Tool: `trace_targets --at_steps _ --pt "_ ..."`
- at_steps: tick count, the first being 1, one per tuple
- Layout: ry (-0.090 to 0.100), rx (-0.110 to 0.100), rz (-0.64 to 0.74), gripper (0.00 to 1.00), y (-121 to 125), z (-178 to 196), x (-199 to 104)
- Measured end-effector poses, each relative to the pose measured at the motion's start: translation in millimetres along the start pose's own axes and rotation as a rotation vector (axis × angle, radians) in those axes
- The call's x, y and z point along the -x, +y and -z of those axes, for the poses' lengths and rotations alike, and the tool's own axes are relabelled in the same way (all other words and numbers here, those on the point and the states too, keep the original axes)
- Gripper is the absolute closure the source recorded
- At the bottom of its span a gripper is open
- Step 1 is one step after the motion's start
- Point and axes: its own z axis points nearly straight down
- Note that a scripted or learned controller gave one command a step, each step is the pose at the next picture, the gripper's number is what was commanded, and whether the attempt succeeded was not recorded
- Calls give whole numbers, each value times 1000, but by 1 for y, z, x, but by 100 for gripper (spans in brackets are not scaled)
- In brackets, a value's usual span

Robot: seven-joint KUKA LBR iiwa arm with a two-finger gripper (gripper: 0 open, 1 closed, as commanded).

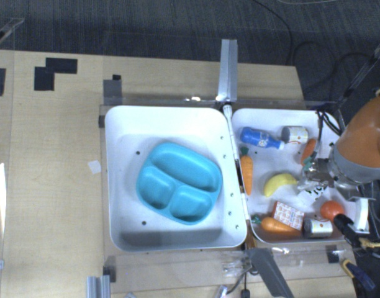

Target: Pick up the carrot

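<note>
Several orange carrot-like pieces lie in the right bin (272,118). One carrot (246,174) rests along the bin's left wall, pointing up and down. A fatter carrot (278,226) lies at the front edge. A thin orange piece (309,149) leans near the right side. My gripper (314,182) hangs over the right part of the bin, just right of a yellow fruit (280,183) and below the thin orange piece. It is well to the right of the carrot at the left wall. Nothing shows as held.
The right bin also holds a blue bottle (261,138), a small can (294,134), a red-patterned box (287,215), a red tomato (331,210) and a dark can (318,228). A blue divided plate (179,182) lies in the left bin (125,166).
</note>
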Motion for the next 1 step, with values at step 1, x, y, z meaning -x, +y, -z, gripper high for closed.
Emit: trace_targets --at_steps 1 --pt "3 -48 -216 100 11 109 45"
